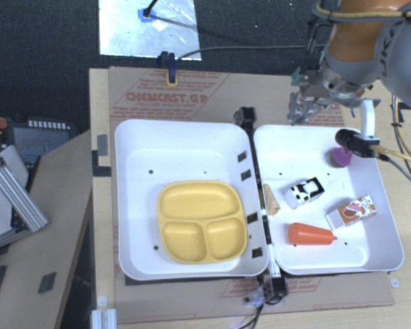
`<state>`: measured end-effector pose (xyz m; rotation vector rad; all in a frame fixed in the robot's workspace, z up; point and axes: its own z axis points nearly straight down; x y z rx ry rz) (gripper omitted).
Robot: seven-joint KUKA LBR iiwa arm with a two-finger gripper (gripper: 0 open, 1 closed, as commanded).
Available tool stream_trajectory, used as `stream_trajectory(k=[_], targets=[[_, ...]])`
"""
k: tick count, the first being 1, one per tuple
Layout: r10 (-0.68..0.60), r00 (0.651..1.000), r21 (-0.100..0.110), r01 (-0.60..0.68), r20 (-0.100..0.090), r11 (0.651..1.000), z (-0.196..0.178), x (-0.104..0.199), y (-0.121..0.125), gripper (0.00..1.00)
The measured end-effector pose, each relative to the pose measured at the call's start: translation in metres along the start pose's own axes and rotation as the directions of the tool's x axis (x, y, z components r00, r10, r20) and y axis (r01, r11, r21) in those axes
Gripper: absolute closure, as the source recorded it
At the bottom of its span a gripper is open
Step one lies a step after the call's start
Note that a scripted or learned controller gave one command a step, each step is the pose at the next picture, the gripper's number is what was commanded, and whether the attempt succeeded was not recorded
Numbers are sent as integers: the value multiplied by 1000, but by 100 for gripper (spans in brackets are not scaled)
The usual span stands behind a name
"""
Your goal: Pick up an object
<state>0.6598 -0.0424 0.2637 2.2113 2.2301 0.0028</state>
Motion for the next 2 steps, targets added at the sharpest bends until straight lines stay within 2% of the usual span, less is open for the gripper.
stream_trajectory(k=[1, 2], targets=[[-1, 1000, 0, 1, -1, 1000, 0, 50, 0, 100], [-1, 1000, 1, 1, -1, 1000, 23, 105, -5, 100]])
